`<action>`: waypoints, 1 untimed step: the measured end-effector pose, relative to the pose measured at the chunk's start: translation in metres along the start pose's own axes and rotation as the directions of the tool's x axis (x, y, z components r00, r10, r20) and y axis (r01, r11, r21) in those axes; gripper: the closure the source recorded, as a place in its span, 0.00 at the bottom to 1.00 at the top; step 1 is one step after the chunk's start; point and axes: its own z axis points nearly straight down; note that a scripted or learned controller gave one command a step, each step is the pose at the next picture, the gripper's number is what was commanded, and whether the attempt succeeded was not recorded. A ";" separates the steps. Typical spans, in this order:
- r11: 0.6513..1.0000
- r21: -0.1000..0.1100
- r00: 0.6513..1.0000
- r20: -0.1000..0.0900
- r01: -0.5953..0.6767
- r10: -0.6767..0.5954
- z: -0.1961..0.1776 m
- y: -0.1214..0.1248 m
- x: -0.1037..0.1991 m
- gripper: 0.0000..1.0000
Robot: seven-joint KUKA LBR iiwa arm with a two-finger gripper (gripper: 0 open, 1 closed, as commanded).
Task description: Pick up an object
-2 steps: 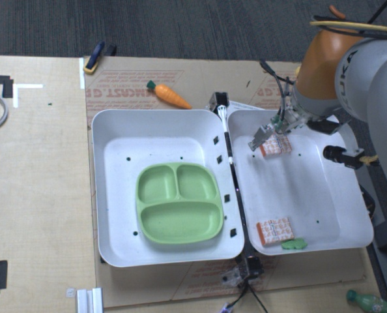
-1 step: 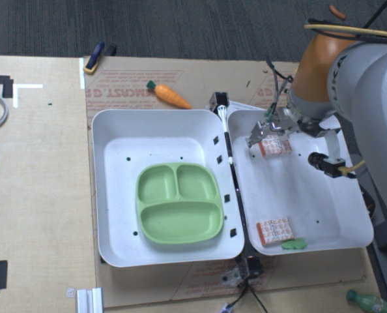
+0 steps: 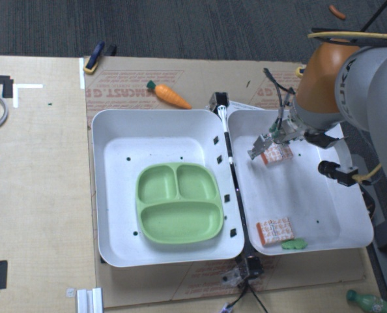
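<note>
White bin (image 3: 350, 237) on the right held the end effector (image 3: 264, 147), low beside a small packet (image 3: 276, 154); its grip I couldn't tell, so nothing looked lifted yet.

A small red-and-white packet (image 3: 276, 154) lies tilted in the right bin (image 3: 350, 233), upper left.

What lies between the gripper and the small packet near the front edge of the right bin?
In the camera view, only bare white bin floor lies between the gripper and the front packet. Another packet sits at the gripper itself.
</note>
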 end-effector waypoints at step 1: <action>1.000 0.001 1.000 0.000 -0.002 0.002 -0.010 0.000 -0.001 1.00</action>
